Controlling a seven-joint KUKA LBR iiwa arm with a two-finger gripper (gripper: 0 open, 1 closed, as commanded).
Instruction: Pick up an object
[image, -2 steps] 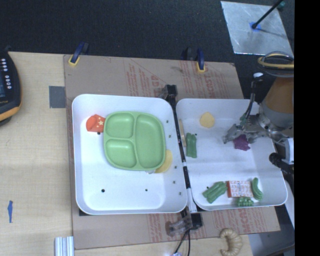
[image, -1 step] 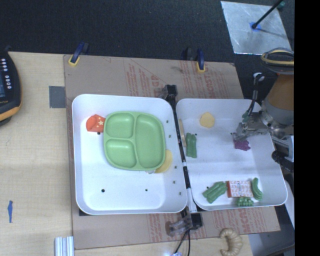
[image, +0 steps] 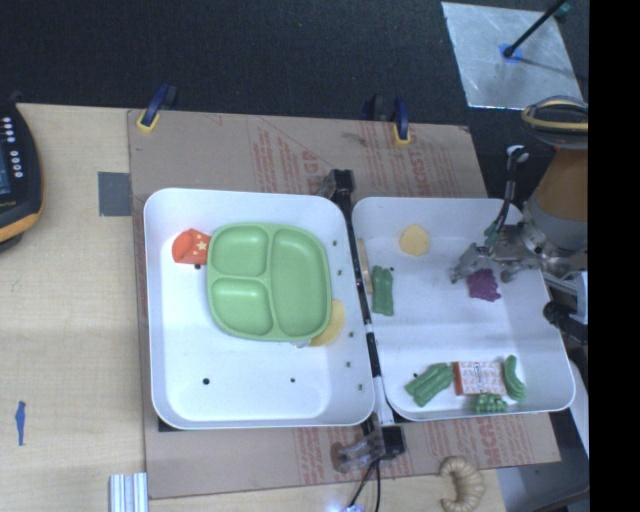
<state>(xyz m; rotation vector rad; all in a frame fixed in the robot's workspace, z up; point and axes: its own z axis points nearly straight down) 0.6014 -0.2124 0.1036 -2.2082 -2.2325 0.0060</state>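
Right bin (image: 560, 395): six small items, one purple piece (image: 485, 287) beneath the tool (image: 487, 265). Tool's grip state: cannot tell. Open floor mid-bin.

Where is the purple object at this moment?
The purple object lies in the right bin, near its upper right corner, directly beneath the gripper and right of the round yellow piece.

The divided plate (image: 269, 281) is light green, and both bins (image: 180, 400) are white. A purple object (image: 484, 287) and a pale yellow disc (image: 414, 240) lie in the right bin.
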